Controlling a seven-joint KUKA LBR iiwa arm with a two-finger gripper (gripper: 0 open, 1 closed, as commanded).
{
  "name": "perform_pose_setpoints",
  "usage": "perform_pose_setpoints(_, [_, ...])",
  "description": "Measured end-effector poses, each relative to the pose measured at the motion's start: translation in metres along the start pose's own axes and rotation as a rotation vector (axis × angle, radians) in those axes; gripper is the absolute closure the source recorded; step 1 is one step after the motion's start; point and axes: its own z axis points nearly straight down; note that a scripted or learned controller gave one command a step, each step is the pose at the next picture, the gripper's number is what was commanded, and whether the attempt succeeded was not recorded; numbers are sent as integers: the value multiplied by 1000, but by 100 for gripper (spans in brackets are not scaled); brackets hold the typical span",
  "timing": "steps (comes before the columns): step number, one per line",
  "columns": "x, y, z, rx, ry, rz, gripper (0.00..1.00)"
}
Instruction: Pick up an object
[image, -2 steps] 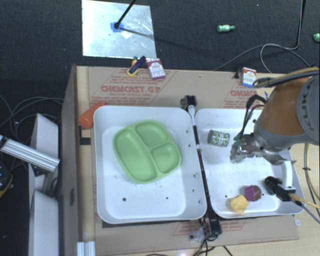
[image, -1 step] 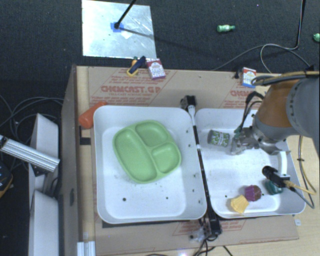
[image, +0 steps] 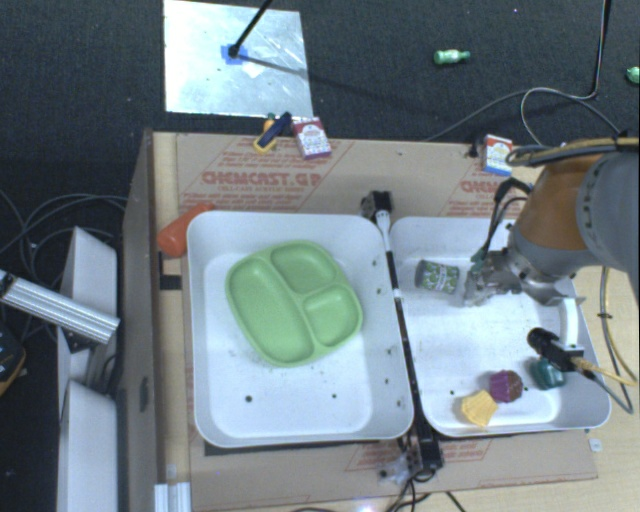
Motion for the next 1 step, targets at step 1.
perform_pose_setpoints(1, [-10, -20, -58, 0, -1, 1, 100])
